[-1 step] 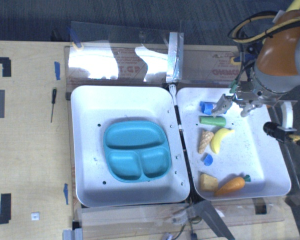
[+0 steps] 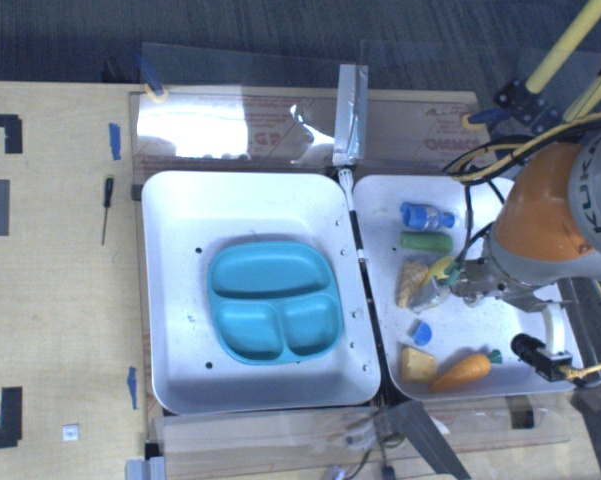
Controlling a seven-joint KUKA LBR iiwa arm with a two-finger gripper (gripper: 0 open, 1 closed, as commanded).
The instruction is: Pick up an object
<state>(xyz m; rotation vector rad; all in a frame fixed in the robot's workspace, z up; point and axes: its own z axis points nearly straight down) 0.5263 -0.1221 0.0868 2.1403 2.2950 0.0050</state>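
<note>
hand (image 2: 448, 282) low in right bin (image 2: 540, 376), beside crumpled packet (image 2: 414, 282)

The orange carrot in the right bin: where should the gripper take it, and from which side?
Grip the carrot across its thick middle, coming straight down from above. It lies flat and nearly sideways near the right bin's front wall, tapering toward the green end. Fingers probably fit best closing front to back, though the yellow block touching its left end leaves little room there.

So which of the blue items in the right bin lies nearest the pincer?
The small blue block, just below the pincer; the blue bottle lies farther up.
</note>
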